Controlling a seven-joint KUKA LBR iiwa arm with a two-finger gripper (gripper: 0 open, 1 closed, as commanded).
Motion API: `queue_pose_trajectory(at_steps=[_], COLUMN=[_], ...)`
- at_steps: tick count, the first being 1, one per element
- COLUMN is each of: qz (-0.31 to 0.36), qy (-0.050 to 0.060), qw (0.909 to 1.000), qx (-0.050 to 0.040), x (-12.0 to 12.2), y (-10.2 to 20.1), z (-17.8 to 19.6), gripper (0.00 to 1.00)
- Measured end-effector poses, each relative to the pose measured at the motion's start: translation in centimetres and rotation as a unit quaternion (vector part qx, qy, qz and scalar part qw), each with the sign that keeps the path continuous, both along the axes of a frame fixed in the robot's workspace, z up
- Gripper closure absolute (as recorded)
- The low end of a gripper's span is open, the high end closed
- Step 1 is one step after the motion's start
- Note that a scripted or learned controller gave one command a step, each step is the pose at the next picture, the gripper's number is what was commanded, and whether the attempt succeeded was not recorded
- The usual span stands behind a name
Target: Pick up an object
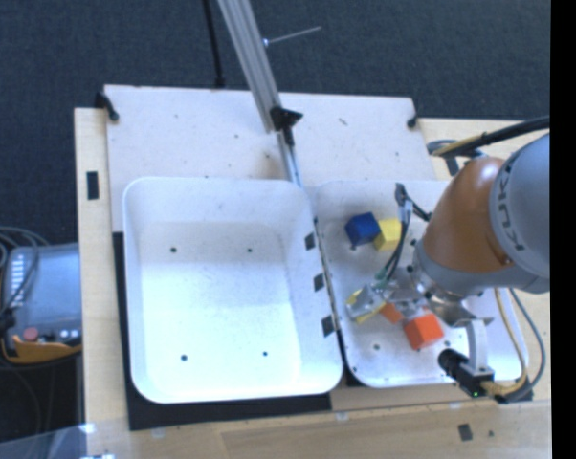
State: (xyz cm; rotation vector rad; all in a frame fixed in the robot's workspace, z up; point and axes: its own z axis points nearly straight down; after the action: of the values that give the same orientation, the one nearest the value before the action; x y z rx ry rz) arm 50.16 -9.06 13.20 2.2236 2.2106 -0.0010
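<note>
While the gripper (366, 301) is hanging low in the right bin (365, 366), I cannot tell its state; nothing is visibly lifted yet. An orange block (423, 331) is lying just right of it, 2 blocks farther back. The desk (202, 127) is standing on dark carpet (77, 27).

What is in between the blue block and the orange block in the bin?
In the camera view, between the blue block and the orange block lie a yellow block, beside the blue one, and the gripper with its wires.
</note>
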Motion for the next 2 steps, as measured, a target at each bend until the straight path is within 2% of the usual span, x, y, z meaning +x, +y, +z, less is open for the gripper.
queue_pose_trajectory(at_steps=[1, 2], qz=[-0.004, -0.002], qy=[-0.003, -0.002], qw=[1.0000, 1.0000], qx=[0.0008, 0.0015], x=[0.1, -0.1], y=[0.0, -0.9], z=[1.2, 7.2], gripper=[1.00, 1.00])
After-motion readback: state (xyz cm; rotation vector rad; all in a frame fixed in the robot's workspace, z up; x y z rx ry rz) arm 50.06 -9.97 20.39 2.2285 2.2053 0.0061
